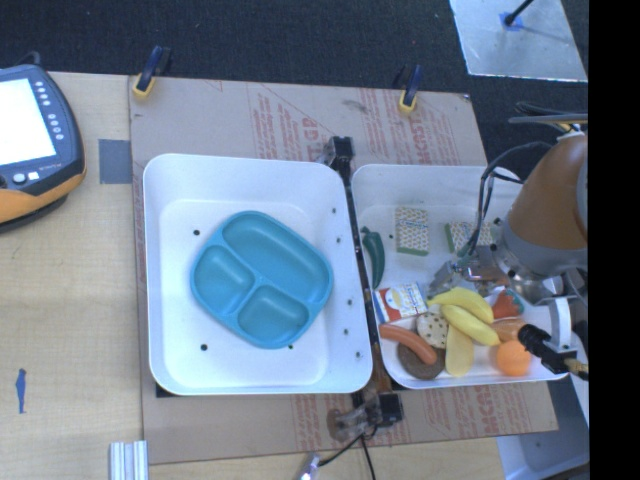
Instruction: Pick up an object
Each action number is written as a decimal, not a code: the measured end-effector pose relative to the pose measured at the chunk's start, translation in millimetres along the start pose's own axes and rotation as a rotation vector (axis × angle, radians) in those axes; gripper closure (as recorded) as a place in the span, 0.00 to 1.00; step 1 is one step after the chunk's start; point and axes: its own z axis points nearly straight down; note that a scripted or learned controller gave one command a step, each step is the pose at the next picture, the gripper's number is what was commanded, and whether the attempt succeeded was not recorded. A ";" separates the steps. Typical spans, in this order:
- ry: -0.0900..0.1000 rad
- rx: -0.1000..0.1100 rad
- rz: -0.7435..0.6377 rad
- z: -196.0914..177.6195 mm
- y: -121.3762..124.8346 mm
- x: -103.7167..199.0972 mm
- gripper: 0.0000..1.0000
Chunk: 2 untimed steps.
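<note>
The right bin (385, 183) holds a pile of toy food. Yellow bananas (468, 315) lie in its near half, with an orange ball (514, 359), a sausage (408, 342), a brown cookie (421, 364) and a small red and white carton (404, 299) around them. A green pod (374, 255) rests against the left wall, and two patterned squares (411, 230) lie farther back. The arm's orange band (552, 200) hangs over the bin's right side. My gripper (478, 268) points down just behind the bananas, its tips lost among the objects.
In the left bin (170, 183) lies a blue divided plate (262, 278). A pendant with a screen (30, 138) sits on the bench at far left. Clamps (148, 73) pin the cardboard's back edge. A black fitting (548, 346) juts over the right bin's near right corner.
</note>
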 end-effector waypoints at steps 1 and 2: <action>-0.001 -0.002 -0.002 -1.0 79.3 44.8 0.00; -0.001 -0.001 0.003 -0.1 7.4 -26.6 0.00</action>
